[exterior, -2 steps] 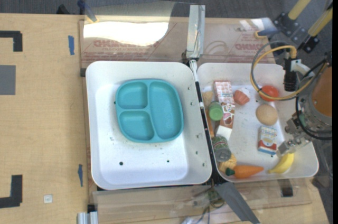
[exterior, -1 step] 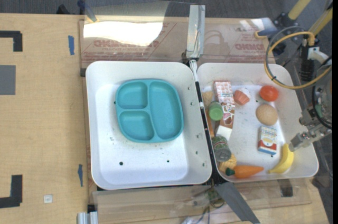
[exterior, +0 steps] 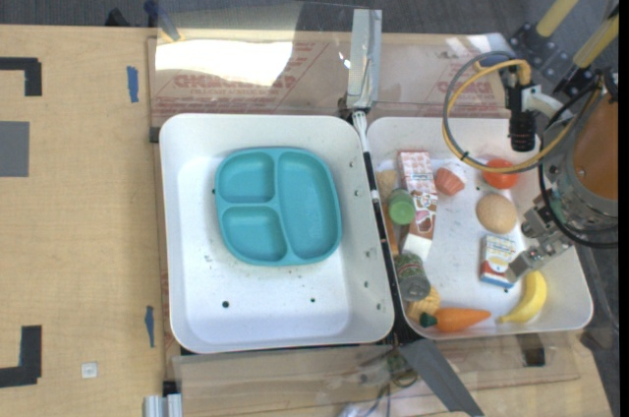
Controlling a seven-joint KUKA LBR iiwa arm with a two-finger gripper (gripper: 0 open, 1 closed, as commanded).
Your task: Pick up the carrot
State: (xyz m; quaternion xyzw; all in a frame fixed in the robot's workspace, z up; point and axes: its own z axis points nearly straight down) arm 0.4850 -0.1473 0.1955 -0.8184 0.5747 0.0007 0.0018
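The gripper [exterior: 539,246] is seen at the right side of the right bin [exterior: 580,312], held low over the bin floor, and whether it is parted or closed cannot be told, since it is small and partly masked by the wrist and cabling above it. It is placed just beside a small carton [exterior: 498,260] and above the banana [exterior: 529,299], so it appears to be stationed near the bin's lower right corner rather than over its target. Nothing is seen clamped in it. The carrot [exterior: 459,318] is found lying on its side against the bin's near wall, its tip directed toward the banana and its leafy end close to a dark, rounded object [exterior: 414,284]. Because it is pressed along the wall, a grasp across its width is judged easier than one along its length. Further out, an egg-shaped item [exterior: 496,212], a tomato [exterior: 500,174] and a tall carton [exterior: 419,192] are scattered across the same bin. In the left bin [exterior: 187,287] a teal divided plate [exterior: 278,206] is set centrally, well apart from the work.
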